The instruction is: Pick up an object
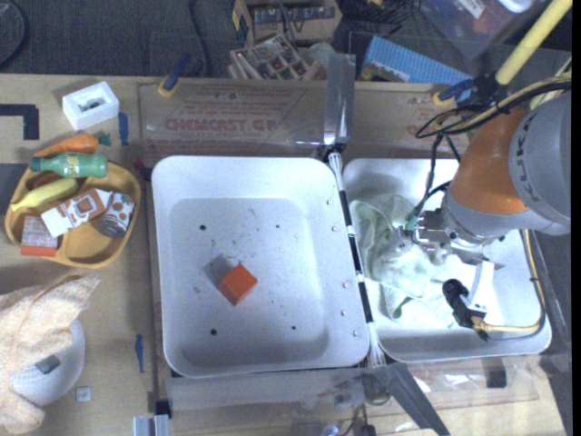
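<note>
Camera view, for you: orange block point(239, 283) lies in left bin point(182, 189), below centre, grey face turned up-left. Arm point(508, 175) reaches into right bin point(536, 330); claw point(434, 243) sits low over crumpled pale-green cloth point(386, 243), well apart from block. Claw opening: cannot tell. Clear panel point(227, 116) behind bins bears faint red lettering, too blurred for you to read.

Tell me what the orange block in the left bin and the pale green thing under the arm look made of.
Orange block: looks rigid, matte, likely wood or plastic; crisp flat faces, no glare. Pale green cloth in the right bin: soft fabric, judging by its folds and crumpled, irregular outline. The gripper sits over the cloth.
</note>
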You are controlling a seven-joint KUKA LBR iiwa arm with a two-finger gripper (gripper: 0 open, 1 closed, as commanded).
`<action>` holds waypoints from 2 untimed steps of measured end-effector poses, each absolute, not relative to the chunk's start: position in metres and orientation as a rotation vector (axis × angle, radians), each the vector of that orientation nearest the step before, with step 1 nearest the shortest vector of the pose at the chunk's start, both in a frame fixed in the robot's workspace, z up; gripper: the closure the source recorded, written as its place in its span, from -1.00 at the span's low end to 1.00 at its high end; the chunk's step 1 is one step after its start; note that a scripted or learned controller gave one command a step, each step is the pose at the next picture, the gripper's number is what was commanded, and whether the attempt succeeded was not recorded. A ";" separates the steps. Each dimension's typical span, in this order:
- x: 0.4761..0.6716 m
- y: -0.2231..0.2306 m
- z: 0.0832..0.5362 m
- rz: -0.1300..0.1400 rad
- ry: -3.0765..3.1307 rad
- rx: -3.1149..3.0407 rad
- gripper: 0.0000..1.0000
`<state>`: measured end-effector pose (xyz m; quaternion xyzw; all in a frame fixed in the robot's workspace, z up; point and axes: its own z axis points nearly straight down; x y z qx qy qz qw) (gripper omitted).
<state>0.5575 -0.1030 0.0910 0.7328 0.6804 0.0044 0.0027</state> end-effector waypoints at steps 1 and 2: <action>0.619 -0.102 0.091 0.011 2.470 1.920 -1.00; 0.505 -0.112 0.101 0.000 2.444 1.974 -1.00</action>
